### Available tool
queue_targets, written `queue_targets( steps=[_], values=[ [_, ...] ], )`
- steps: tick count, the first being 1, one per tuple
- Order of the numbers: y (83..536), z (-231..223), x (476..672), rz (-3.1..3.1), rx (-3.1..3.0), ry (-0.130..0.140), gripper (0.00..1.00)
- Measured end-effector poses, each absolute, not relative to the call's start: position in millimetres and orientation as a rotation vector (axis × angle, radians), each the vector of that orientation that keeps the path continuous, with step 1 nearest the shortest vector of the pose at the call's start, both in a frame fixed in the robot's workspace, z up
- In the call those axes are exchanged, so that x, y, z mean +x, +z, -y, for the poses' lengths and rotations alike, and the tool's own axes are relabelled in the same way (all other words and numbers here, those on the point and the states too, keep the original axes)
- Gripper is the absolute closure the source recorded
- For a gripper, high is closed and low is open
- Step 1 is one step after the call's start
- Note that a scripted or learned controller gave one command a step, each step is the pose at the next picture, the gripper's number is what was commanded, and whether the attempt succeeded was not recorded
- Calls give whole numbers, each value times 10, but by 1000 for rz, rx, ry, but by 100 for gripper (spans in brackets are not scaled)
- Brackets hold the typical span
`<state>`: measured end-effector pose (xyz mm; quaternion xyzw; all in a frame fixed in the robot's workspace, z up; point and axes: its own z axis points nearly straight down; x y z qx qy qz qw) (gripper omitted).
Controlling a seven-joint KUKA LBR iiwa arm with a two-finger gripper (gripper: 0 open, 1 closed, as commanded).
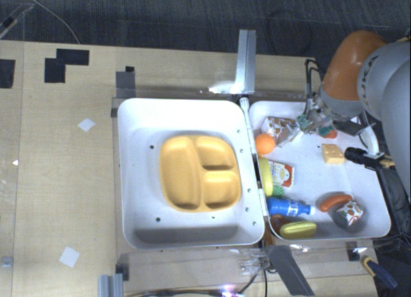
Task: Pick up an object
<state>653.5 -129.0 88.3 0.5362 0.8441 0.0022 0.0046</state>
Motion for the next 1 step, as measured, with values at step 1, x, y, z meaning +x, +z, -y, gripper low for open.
queue_targets(
  steps=[1],
  values=[
    [890,1552,6655,-3017,933,-11,0]
  ],
)
